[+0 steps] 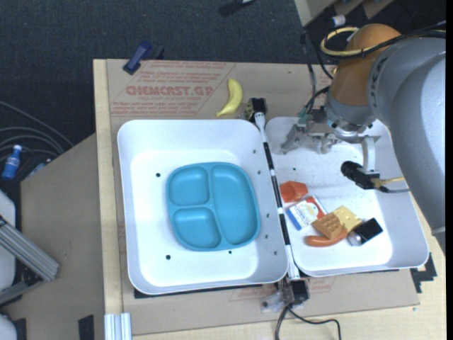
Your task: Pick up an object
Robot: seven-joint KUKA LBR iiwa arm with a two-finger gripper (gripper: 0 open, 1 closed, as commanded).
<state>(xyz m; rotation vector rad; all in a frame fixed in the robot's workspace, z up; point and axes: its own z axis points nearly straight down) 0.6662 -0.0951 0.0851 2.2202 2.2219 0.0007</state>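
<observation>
Bins point(141, 211), two; plate point(212, 205), one

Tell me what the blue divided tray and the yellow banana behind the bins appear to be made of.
The blue divided tray looks like moulded plastic: uniform colour, rounded compartment edges, soft matte sheen. The yellow banana is probably a plastic toy, judging by its even, saturated colour with no spots, though it is too small to be sure.

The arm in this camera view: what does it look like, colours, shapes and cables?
The arm is a bulky, rounded grey body with an orange band above the wrist. A yellowish cable loops beside the band, with thin dark wires nearby. The gripper is pale grey metal with slim fingers, mounted under a round silver collar.
</observation>
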